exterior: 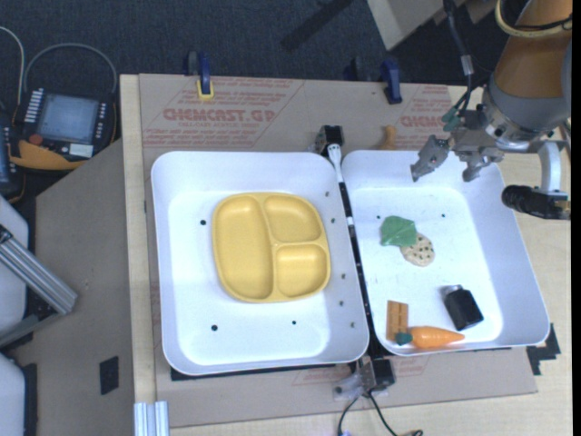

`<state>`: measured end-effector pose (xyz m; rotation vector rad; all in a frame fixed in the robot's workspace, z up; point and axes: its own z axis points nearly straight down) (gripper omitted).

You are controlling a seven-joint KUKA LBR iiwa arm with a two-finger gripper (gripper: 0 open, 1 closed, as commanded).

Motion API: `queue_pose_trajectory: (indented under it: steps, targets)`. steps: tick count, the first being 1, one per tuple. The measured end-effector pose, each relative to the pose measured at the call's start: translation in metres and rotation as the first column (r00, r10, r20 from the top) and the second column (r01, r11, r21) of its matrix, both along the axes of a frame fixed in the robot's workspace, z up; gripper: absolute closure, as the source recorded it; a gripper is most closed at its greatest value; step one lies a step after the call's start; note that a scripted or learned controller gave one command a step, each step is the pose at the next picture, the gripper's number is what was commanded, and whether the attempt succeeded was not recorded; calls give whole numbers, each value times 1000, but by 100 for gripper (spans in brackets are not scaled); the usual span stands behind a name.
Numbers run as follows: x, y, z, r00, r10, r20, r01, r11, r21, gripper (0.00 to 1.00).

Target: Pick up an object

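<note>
White plastic bins sit side by side on a brown cardboard-covered bench (pixel 272 98), and the picking job looks barely begun: nothing has been lifted. The grey arm (pixel 531 71) with its orange band enters at the upper right of the frame, and its gripper (pixel 451 160) hangs over the top edge of the right bin (pixel 508 243), fingers (pixel 428 160) spread apart with only air between them. It has hold of nothing.

Every candidate object lies on the floor of that right bin, below the gripper in the frame. One green leaf-shaped piece (pixel 397 231) rests near the bin's centre, touching one speckled tan cookie (pixel 419 252) just below and to its right. Toward the lower right lies one small black block (pixel 463 307). Along the bin's lower edge sit one orange carrot (pixel 436 338) and, just beside it on the left, one upright brown stick-like piece (pixel 397 317). That makes five loose items, all well apart from the fingers.

Centre-left of the frame, the left bin (pixel 182 243) holds a single yellow divided plate (pixel 270 245) with three compartments. Two blue clamps (pixel 205 73) pin the cardboard at the upper edge, and one handheld control pendant (pixel 64 121) lies at the far left.

Still to come, by this view: a descent onto a chosen object, a closing of the fingers, and a lift. The leaf and cookie are nearest.
</note>
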<state>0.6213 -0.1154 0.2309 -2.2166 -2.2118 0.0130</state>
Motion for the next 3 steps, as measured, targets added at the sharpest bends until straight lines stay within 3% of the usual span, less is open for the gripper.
queue_pose_trajectory:
  steps: [1, 3]
  targets:
    - [3, 0, 8, 1000, 2, 14, -2, 1000, -2, 0]
    - [-1, 4, -100, 1000, 3, 7, -3, 1000, 0, 0]
